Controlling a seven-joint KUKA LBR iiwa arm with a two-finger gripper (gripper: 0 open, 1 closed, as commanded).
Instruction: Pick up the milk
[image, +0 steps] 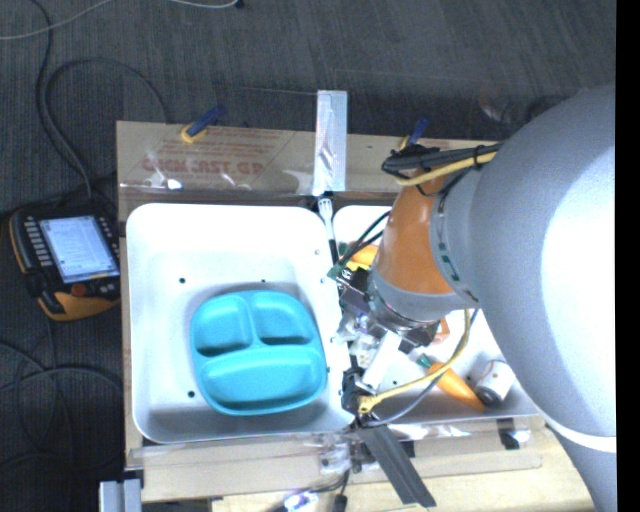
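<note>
— Grey metal dominates what we see: the arm (560, 250) reaches in from the right of the blue plate (258, 350), bent low, presumably so it can work inside a bin.

— And the bins?

— The left bin (160, 230) holds the plate itself. The right bin (348, 222) lies just beside the plate, mostly under the arm.

— The gripper?

— The gripper (368, 362) hangs just right of the plate, near the wall between the bins. Cables crowd it, so we cannot tell whether it is parted or closed, and we see nothing held.

— Where is the milk?

— We are unsure. A small white container (493, 380), well right of the plate and touching an orange piece (458, 386), is our best guess. If so, the gripper must shift away from the plate.
</note>
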